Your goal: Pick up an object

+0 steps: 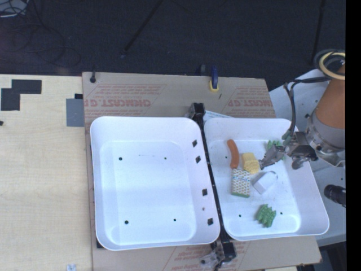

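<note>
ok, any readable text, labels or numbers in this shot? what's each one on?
"OMNICRAFT": red print on the cardboard sheet behind the left bin, upside down and blurry, so my reading is uncertain.
The same red print repeats on the cardboard behind the right bin, cut off.
More red print on the cardboard's front edge, too small to read.
Nothing legible on the bins or the items inside.

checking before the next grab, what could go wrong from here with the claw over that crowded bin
1. The claw sits low over the right bin, beside the yellow block, checkered block and white piece, which lie bunched together. It may push them rather than grip one.
2. A small green item sits right at the claw near the bin's far wall, so it could get pushed against that wall.
3. The orange sausage may roll if bumped.
</note>
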